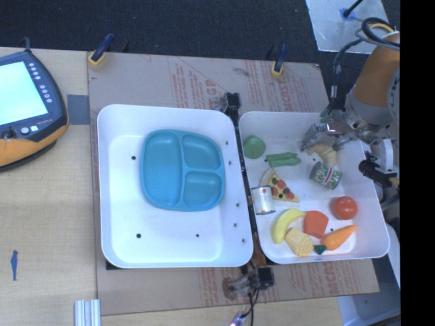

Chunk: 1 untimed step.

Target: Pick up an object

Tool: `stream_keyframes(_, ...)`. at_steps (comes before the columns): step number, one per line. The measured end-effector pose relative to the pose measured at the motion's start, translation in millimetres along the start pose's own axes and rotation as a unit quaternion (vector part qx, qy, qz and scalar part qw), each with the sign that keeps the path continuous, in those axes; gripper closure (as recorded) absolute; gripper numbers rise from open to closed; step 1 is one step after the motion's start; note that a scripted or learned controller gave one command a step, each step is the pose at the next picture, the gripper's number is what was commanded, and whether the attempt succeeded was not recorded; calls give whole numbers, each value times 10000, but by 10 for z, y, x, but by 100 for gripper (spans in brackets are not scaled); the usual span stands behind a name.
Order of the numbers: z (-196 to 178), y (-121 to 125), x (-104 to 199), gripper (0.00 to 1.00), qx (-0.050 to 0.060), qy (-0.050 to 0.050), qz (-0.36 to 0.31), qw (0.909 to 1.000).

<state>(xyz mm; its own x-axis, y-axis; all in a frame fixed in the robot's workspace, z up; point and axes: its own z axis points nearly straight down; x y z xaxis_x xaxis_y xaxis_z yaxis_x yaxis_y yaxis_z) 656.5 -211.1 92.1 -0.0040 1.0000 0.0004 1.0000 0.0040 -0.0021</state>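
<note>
We see the tool [325,140] low over the far part of the right bin [380,243], just above a pale toy [327,155] beside a small can [325,175]. We cannot tell its state, and nothing looks lifted. By our judgement the pick is not yet done: grasping and raising remain.

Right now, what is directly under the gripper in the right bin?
The gripper hangs over a pale beige toy in the right bin, beside a small can. The toy's upper part is covered, so its kind is unclear.
</note>
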Motion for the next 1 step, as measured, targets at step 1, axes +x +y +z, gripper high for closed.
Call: stream_keyframes(1, 0, 0, 0, 0, 0, 0, 0, 10000)
